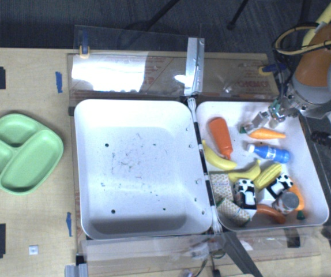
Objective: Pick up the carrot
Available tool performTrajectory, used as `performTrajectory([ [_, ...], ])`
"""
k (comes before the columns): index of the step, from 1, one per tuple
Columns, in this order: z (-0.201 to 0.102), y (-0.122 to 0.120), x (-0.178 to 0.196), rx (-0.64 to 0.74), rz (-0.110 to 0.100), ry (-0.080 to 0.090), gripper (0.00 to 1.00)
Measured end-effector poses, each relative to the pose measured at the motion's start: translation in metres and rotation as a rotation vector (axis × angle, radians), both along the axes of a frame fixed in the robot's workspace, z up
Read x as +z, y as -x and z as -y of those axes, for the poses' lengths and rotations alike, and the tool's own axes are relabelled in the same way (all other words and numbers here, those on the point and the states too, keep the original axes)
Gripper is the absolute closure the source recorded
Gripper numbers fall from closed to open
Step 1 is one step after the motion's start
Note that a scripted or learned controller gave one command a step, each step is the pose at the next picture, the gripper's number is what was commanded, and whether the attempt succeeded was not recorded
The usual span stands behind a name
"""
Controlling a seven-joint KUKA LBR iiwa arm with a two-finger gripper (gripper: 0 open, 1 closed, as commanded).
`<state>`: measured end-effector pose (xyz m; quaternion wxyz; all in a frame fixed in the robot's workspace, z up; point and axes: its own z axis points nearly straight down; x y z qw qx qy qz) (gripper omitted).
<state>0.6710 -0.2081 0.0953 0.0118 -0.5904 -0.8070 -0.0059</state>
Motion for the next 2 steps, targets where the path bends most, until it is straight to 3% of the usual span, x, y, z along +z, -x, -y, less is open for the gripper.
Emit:
performTrajectory([
  [1, -0.022, 0.019, -0.009, 0.158, 0.016, 0.022, 0.00],
  [2, -0.021, 0.018, 0.003, 0.155, 0.023, 0.024, 1.00],
])
